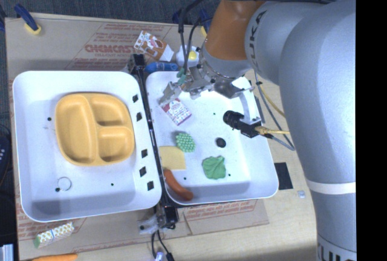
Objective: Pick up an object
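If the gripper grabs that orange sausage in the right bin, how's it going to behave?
The sausage looks rounded and smooth, so it may roll or slip from the fingers. It lies against the right bin's near wall, beside the yellow slice, which likely leaves little room. It's probably a light toy.

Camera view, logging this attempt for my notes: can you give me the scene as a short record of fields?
left bin: yellow divided tray
right bin: red-and-white packet, green bumpy ball, yellow wedge, green leaf piece, orange-brown sausage
gripper: over the right bin's far left corner, just above the packet
holding: nothing seen between the fingers
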`<state>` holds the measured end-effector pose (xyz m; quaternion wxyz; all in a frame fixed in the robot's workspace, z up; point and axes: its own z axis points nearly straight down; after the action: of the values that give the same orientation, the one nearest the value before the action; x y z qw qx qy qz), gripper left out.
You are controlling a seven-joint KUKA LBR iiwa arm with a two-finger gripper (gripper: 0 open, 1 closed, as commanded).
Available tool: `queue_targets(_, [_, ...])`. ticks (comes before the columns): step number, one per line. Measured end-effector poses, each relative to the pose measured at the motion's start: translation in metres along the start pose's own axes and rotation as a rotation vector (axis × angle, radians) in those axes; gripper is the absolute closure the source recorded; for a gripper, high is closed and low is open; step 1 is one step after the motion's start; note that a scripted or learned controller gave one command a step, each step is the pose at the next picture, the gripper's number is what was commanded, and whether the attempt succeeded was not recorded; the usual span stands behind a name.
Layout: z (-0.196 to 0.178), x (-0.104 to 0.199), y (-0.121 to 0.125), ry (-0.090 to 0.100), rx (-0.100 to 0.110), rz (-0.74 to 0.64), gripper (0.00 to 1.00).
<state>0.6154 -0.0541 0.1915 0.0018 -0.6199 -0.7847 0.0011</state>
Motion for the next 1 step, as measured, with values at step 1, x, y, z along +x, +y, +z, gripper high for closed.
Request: queue_targets(1, [0.0720,-0.0469,-0.0139,0.000,0.001,0.151,0.00])
